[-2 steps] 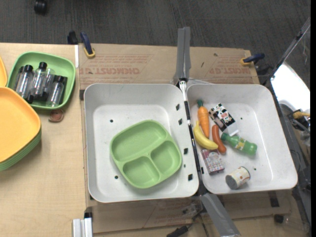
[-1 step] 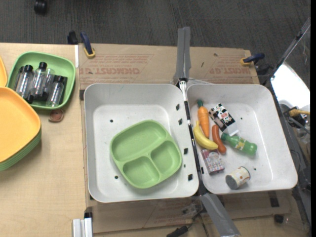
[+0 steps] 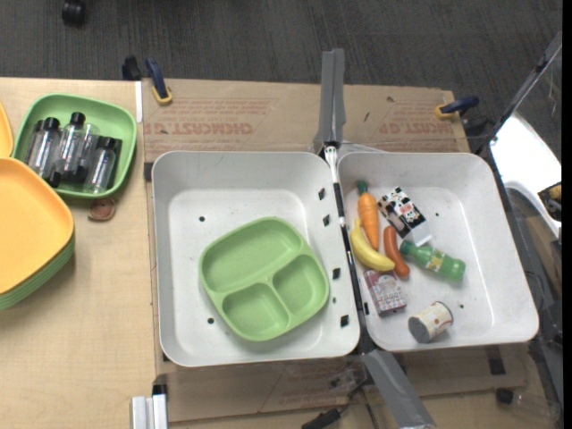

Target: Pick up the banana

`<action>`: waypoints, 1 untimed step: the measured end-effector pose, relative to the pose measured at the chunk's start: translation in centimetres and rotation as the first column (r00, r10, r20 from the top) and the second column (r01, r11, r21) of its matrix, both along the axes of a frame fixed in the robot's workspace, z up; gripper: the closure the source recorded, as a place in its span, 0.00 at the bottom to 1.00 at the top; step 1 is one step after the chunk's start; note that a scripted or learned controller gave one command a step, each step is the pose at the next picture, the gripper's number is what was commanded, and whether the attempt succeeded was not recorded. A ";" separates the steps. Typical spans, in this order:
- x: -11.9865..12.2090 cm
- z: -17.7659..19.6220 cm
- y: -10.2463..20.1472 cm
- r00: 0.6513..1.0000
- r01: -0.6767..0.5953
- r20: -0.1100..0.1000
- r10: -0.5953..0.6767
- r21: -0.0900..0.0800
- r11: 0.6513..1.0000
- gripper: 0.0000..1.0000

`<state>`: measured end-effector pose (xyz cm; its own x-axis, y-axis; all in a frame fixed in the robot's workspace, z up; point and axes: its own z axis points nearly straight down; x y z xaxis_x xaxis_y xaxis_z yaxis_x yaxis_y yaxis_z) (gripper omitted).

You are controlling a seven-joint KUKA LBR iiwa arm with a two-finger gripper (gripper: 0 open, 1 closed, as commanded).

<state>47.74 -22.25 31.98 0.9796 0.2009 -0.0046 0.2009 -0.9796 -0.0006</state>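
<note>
Camera view: the banana (image 3: pixel 370 250) lies in my right bin (image 3: pixel 483 181), near its left wall, just beside the carrot (image 3: pixel 369 216) and a red sausage (image 3: pixel 394 250). A green bottle (image 3: pixel 434 261) lies nearby. The left bin (image 3: pixel 179 186) holds a green plate (image 3: pixel 262 278). My tool's state I cannot tell.

The setting looks like a robotics lab or test room in an office building. A light wooden desk (image 3: pixel 80 347) stands on grey carpet (image 3: pixel 268 16), and a black caster of a rolling chair (image 3: pixel 73 9) sits on that carpet beyond the desk's far edge. A flattened brown cardboard sheet (image 3: pixel 241 119) is clamped onto the desk, and two shallow white plastic bins (image 3: pixel 170 239) rest side by side on the cardboard.
</note>
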 end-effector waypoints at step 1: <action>-0.1 -8.7 0.0 1.000 -0.010 -0.001 0.010 0.002 1.000 1.00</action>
